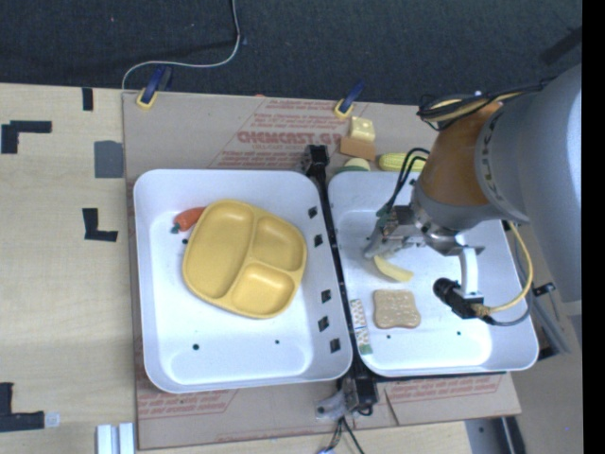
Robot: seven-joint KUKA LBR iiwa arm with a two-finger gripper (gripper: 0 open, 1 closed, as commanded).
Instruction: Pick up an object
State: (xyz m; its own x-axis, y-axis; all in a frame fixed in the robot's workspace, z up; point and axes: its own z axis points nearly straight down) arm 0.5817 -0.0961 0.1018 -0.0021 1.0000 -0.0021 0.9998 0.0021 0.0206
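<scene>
In the right bin lie a pale yellow wedge and, just in front of it, a tan slice of toy toast. My gripper hangs low over the bin's middle, directly above and slightly behind the yellow wedge. I cannot see whether it touches the wedge. The grey arm with its orange band covers the back right part of this bin. In the left bin a yellow divided plate rests, with a small orange-red piece at its back left edge.
Behind the bins, on the cardboard, sit a tan block, a small green item and a yellow item. A black divider rail runs between the bins. A yellow cable loops off the gripper's right side.
</scene>
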